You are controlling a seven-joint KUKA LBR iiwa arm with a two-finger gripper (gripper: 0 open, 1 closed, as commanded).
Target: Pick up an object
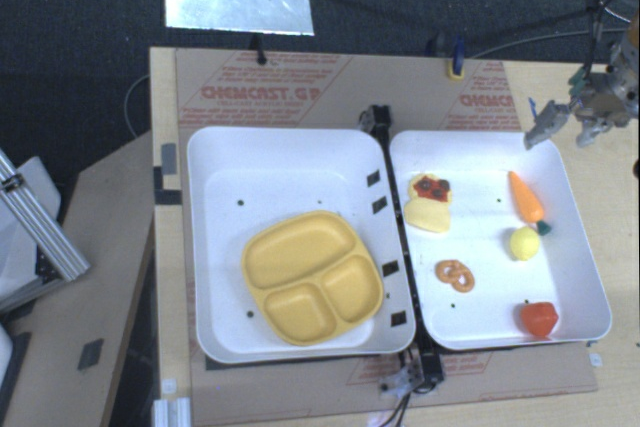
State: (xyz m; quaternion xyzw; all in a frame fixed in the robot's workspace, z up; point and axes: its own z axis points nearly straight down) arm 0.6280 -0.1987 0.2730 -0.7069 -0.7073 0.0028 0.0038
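The gripper (566, 120) hangs spread and empty above the right bin's (590, 267) far corner. Dropping blind, it could nudge the carrot (525, 196) aside.

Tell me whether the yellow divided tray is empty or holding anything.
Empty. The yellow divided tray lies flat in the left bin, and all three of its compartments show bare yellow.
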